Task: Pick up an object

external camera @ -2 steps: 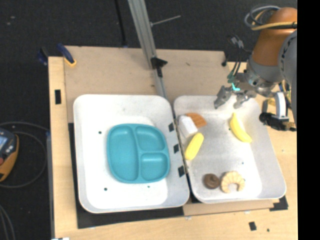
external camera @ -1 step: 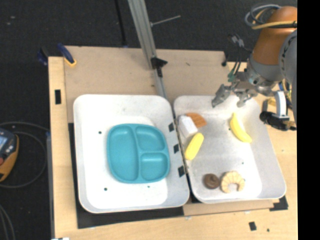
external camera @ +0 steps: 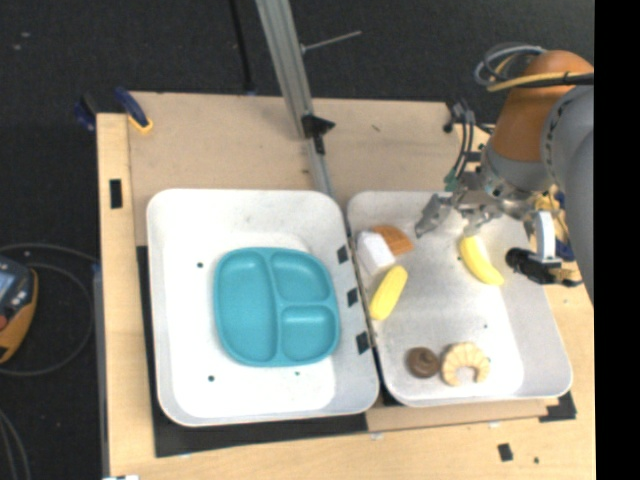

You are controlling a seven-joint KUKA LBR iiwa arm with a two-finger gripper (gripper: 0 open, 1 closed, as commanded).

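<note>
Worktop (external camera: 230, 138): tan board, carrying two shallow white bins side by side.

Left bin (external camera: 180, 228): holds a teal divided plate (external camera: 277, 306), three compartments, lying flat near the bin's middle.

Right bin (external camera: 530, 338): holds all the loose items.

Arm (external camera: 530, 118): grey with an orange band, reaching in from the right and over the upper right part of the right bin.

Gripper (external camera: 455, 223): fingers spread apart, nothing between them. It hangs over the upper part of the right bin, one finger toward the bin's centre-top, the other just above the banana.

Corn cob (external camera: 388, 292): yellow, lying tilted by the left wall of the right bin.

Banana (external camera: 480, 260): yellow, lying at a slant in the upper right area of the right bin, just below the gripper; contact cannot be judged.

White and orange item (external camera: 380, 246): at the upper left of the right bin, touching the top end of the corn cob; what it is cannot be told.

Tan ring-shaped pastry (external camera: 466, 362): near the bin's lower edge.

Brown doughnut (external camera: 422, 362): just left of the pastry, touching or nearly so.
</note>
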